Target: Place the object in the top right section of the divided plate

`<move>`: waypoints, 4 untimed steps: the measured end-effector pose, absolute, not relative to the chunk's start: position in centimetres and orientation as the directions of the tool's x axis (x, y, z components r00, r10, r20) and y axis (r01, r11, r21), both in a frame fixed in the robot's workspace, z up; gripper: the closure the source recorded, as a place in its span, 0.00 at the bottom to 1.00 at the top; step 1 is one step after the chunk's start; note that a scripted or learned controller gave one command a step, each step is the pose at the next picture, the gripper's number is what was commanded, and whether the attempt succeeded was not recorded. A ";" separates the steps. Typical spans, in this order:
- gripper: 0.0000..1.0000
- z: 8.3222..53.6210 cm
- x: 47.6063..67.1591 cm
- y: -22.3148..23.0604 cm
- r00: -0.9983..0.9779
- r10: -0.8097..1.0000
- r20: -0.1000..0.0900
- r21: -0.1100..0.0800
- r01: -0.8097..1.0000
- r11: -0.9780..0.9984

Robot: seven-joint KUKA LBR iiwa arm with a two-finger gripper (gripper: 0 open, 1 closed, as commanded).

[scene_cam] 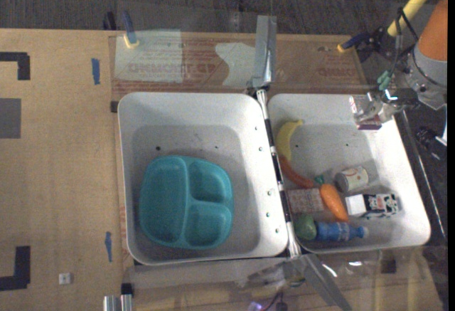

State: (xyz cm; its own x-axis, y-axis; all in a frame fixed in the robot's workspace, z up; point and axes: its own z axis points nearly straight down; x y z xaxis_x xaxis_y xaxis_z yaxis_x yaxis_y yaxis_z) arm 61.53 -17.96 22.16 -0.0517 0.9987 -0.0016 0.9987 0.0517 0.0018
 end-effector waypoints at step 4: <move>1.00 19.7 51.6 -3.8 -0.412 0.911 0.002 -0.002 0.911 0.412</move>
